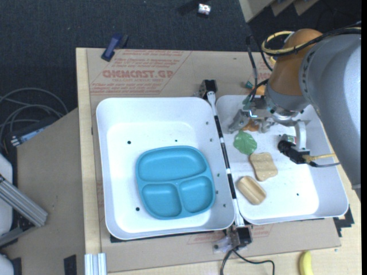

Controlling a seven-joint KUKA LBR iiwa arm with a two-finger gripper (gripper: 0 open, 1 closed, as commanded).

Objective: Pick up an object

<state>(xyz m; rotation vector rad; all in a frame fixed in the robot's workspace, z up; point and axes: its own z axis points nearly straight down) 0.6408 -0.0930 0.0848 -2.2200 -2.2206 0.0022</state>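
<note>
Hand (pixel 252 121) low in the right bin (pixel 298 202), at its upper left, just above a green leaf-shaped piece (pixel 246 142). Cannot tell how far it is open or whether it has hold of anything; the wrist hides it. Tan cracker-like block (pixel 263 166) and bread-roll shape (pixel 251 189) lie just below the leaf, close together. Blue divided tray (pixel 175 180) sits in the left bin (pixel 114 125).

Risks, as judged: the flat leaf may slip the grip; the bin wall and divider crowd the approach; a descent could nudge the neighbours.
</note>
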